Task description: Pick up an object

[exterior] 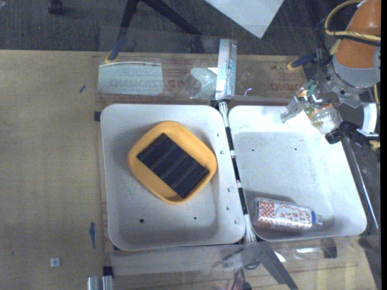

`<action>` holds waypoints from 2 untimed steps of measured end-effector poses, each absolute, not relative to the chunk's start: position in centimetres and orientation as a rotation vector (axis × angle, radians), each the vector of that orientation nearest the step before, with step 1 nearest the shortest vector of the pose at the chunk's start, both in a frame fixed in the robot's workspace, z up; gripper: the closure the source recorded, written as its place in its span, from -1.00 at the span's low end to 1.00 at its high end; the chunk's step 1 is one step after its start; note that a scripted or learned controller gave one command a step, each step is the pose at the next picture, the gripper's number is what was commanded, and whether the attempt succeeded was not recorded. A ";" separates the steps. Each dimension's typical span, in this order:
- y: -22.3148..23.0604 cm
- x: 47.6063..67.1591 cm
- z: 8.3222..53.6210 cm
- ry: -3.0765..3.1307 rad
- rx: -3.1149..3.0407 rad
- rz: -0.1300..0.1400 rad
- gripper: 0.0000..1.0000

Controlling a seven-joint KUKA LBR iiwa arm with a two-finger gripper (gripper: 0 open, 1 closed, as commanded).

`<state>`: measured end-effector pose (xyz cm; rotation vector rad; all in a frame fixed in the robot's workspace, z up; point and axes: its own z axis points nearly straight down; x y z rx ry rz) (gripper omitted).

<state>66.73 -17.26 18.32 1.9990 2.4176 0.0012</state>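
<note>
— Where was your gripper?

— My gripper (302, 106) hung over the far right corner of the right bin (290, 162), up by its rim. Whether it was apart or together, I could not tell; it was too small and blurred.

— And the things to pick?

— A red-and-white tube (283, 214) lay flat near that bin's near edge, well apart from me. Across the divider from the right bin, an orange pad with a black ribbed face (172, 162) sat in the left bin (121, 216).

Left bin (115, 222): orange-rimmed dark pad (172, 162) sits centre | right bin (290, 156): red-patterned tube (284, 214) along near edge | gripper (311, 104) hovers over far right corner
</note>
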 end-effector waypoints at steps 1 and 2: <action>-10.5 63.1 8.7 2.414 2.003 0.005 -1.00; -10.7 63.2 9.7 2.409 2.006 0.009 1.00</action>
